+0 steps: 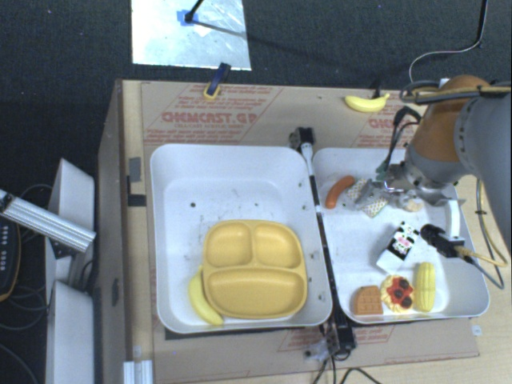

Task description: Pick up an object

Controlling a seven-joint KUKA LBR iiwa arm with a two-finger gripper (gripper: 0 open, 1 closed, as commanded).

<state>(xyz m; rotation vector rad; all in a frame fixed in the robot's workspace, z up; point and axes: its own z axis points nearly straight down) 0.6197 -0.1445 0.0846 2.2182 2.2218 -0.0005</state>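
Camera view: banana (199, 297) half-hidden by yellow plate (256, 293)

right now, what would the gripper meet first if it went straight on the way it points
Likely the small speckled grey-white piece below the gripper; the orange-red toy sausage lies beside it. Depth is unclear.

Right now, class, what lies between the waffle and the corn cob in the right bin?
In the camera view, a toy pizza slice lies between the waffle and the corn cob, near the right bin's front edge.
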